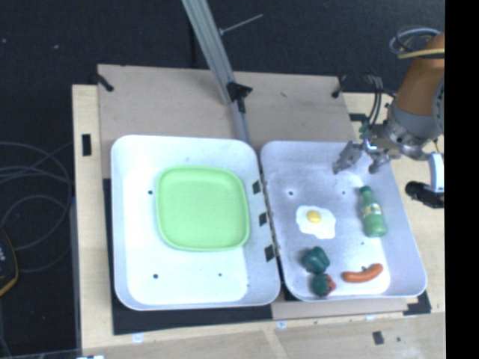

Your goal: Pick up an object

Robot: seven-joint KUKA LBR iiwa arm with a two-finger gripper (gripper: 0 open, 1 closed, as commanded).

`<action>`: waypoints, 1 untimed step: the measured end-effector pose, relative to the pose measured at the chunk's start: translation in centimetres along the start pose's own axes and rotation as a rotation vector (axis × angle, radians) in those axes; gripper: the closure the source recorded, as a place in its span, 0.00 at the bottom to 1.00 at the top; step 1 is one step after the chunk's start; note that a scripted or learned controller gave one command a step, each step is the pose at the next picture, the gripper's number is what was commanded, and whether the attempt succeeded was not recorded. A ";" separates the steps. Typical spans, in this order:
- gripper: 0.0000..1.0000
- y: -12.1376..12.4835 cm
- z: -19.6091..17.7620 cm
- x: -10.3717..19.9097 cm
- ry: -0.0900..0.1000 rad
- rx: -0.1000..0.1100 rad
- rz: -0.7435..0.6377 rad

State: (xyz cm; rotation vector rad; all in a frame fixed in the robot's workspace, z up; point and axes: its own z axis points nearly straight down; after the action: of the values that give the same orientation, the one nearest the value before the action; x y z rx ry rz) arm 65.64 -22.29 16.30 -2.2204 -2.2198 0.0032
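With our gripper [361, 158] spread open and empty just above the green bottle [371, 212], which lies in the right bin [288, 167] right of the fried egg [315, 221], we judge it light, stiff, slippery, best pinched across its middle.

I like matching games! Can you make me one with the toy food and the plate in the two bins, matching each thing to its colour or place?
Things:
1. plate
2. fried egg
3. sausage
4. bottle

Descriptions:
A. green, beside the right bin's right wall
B. white with a yellow middle
C. light green, in the left bin
D. orange-red, near the right bin's front edge

Pairs: 1-C, 2-B, 3-D, 4-A
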 end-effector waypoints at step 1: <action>0.00 0.4 4.3 0.1 0.000 0.000 0.000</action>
State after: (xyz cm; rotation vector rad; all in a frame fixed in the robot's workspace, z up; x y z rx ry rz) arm 66.01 -22.19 12.00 -2.2200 -2.2203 0.0034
